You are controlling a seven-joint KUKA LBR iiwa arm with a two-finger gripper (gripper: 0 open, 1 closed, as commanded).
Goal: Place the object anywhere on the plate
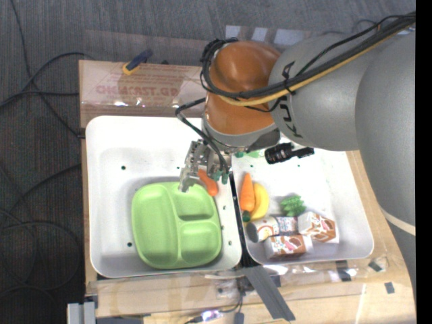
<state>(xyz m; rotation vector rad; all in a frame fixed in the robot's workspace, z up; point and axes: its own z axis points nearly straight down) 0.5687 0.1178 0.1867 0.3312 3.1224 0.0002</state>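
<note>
A green divided plate (177,225) lies in the left bin (111,174). My gripper (200,178) hangs over the plate's upper right corner, close to the wall between the bins. An orange piece (210,184) shows between the fingertips, and the fingers are closed on it. The arm's orange band and grey body cover the space above the gripper.
The right bin (351,208) holds a carrot (247,190), a yellow banana-like piece (260,204), a green leafy piece (292,204) and small cartons (297,235). A brown cardboard sheet (138,86) lies behind the left bin. The left bin's left half is bare white floor.
</note>
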